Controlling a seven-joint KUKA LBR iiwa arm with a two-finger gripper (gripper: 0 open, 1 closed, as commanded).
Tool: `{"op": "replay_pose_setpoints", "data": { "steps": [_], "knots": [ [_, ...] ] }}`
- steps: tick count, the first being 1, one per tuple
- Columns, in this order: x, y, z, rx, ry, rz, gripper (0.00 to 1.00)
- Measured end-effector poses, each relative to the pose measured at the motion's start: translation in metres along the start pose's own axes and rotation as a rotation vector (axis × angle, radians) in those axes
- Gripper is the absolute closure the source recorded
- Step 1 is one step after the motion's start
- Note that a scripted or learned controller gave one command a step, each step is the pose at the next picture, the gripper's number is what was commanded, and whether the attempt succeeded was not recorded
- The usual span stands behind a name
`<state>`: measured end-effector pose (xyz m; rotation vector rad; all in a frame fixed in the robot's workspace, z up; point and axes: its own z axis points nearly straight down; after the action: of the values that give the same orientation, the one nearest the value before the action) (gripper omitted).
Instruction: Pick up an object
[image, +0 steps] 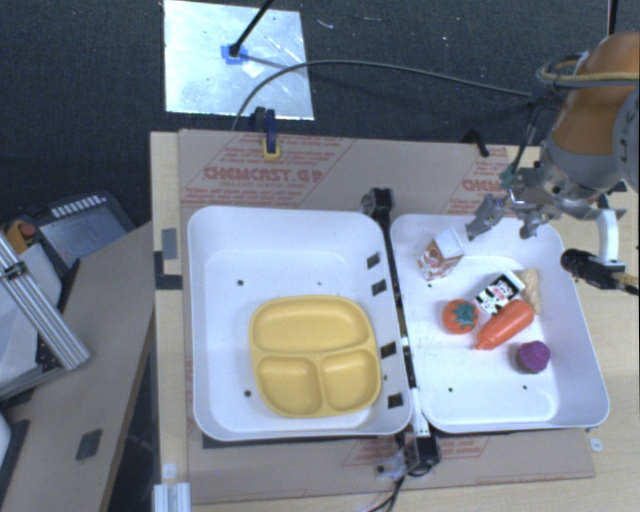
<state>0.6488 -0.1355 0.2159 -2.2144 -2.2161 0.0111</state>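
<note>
Gripper (508, 218): one, two-fingered, hanging above the far rim of the right bin (575, 395) with its fingers spread apart and nothing between them. It appears poised over the clutter rather than committed to any item.

Bins: two, white and shallow, set edge to edge. The right one lies directly beneath and on the near side of the gripper; the left bin (215, 250) sits well off to the gripper's left in the view.

Candidate objects, all in the right bin, five counted:
- one small carton (441, 256), tilted, the closest item, just beside and slightly below the fingers; judged the likeliest target by nearness.
- one black-and-white patterned block (498, 291), farther toward the near side.
- one orange round fruit with green top (460, 316), beyond the carton.
- one carrot (505, 324), lying slantwise, touching the patterned block and close beside the fruit.
- one purple piece (532, 356), the farthest from the gripper.

The pieces lie loose and clustered, seemingly scattered for picking.

Other: one yellow three-compartment tray (313, 354), resting flat in the left bin, well apart from the gripper and probably not a target.
</note>
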Motion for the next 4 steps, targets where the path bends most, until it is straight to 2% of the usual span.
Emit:
{"op": "replay_pose_setpoints", "data": {
  "steps": [1, 2, 3, 4],
  "knots": [
    [0.0, 0.002, -0.008, -0.013, -0.002, -0.002, 0.0],
    [-0.001, 0.009, 0.052, -0.009, -0.002, -0.002, 0.0],
    [0.003, 0.012, 0.094, -0.011, -0.001, -0.005, 0.0],
    [0.0, 0.016, 0.105, -0.026, -0.007, -0.003, 0.0]
  ]
}}
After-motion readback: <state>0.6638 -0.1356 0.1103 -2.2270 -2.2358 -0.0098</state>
